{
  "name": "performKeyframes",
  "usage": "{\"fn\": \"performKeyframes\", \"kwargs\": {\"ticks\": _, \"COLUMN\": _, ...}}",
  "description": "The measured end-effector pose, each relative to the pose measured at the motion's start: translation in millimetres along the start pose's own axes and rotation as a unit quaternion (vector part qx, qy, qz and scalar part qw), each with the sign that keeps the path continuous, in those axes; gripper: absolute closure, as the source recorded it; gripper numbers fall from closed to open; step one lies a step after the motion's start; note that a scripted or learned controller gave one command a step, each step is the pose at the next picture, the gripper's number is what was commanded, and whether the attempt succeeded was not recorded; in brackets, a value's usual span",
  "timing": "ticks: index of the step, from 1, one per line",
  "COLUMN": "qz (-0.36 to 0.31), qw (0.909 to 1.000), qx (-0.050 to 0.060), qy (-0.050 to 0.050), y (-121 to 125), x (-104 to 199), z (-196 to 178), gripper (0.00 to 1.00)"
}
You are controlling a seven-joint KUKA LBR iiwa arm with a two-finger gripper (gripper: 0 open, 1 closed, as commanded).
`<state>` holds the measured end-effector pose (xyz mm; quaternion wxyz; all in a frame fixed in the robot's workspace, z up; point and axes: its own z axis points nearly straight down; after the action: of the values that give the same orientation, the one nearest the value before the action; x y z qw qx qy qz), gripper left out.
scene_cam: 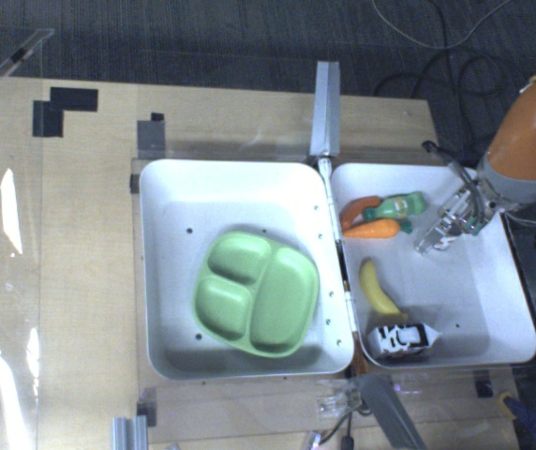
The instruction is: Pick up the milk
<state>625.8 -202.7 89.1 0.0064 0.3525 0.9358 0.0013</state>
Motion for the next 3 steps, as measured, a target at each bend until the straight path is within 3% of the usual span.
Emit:
{"fn": "performKeyframes", "kwargs": {"ticks": 1, "qz": 0.000, "qw": 1.0000, "qx": -0.003, "qy": -0.005, "y": 2.9, "x": -2.5, "z": -14.6, "gripper": 1.00}}
{"fn": "performKeyframes", "kwargs": {"ticks": 2, "qz": -0.033, "qw": 0.9995, "qx": -0.001, "qy": -0.001, "y": 84.4, "x": 39.3, "z": -133.4, "gripper": 1.00}}
{"fn": "performKeyframes", "kwargs": {"ticks": 3, "qz": -0.061, "qw": 0.9981, "qx": -0.001, "qy": -0.003, "y": 60.3, "x": 11.2, "z": -215.4, "gripper": 1.00}}
